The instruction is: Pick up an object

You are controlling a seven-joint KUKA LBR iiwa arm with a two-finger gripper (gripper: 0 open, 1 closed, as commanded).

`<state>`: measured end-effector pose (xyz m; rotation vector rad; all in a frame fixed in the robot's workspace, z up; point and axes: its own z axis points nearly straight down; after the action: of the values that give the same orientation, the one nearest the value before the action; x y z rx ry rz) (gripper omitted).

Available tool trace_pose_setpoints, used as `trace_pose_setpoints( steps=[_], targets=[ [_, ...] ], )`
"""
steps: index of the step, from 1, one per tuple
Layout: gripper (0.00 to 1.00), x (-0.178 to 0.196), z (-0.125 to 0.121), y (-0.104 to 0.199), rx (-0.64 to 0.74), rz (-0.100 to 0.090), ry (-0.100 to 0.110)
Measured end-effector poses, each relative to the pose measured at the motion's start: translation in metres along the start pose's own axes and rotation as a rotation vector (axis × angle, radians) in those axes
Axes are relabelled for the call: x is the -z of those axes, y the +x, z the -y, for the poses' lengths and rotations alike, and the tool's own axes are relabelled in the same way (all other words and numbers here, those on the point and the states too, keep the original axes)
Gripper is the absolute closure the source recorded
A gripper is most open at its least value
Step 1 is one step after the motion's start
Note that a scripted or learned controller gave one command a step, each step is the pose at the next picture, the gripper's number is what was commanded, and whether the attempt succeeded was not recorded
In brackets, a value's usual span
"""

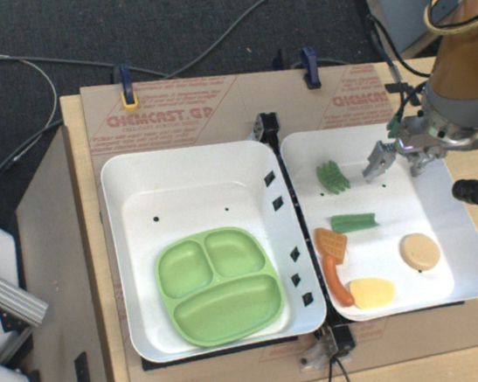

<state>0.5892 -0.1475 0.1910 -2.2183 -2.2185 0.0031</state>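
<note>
Two shallow white bins sit side by side on a cardboard-covered bench. The left bin [132, 245] holds one item: a green divided plate [220, 284] with three compartments, lying flat toward the near side. The right bin [456, 226] holds six small items: one ridged green piece [332, 178] near the far wall; one flat dark-green strip [353, 223] below it; one orange wedge [332, 242] and one red-orange sausage shape [335, 281] along the left wall, apparently touching end to end; one yellow block [372, 292] just beside the sausage; and one tan round disc [420, 251], apart from the rest on the right. The gripper [396, 158] hangs over the far right part of the right bin, beside the ridged piece, its two fingers spread apart with nothing between them. Two clamps, one yellow [126, 85] and one blue [310, 67], pin the cardboard's far edge.
</note>
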Motion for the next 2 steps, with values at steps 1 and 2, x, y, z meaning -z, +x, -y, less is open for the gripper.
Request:
trace_pose_setpoints(
  steps=[1,2],
  targets=[
    [0.0,-0.058,-0.004,0.008,0.001,-0.001,0.002],
    [0.0,-0.109,-0.003,0.009,0.0,-0.001,0.002]
  ],
)
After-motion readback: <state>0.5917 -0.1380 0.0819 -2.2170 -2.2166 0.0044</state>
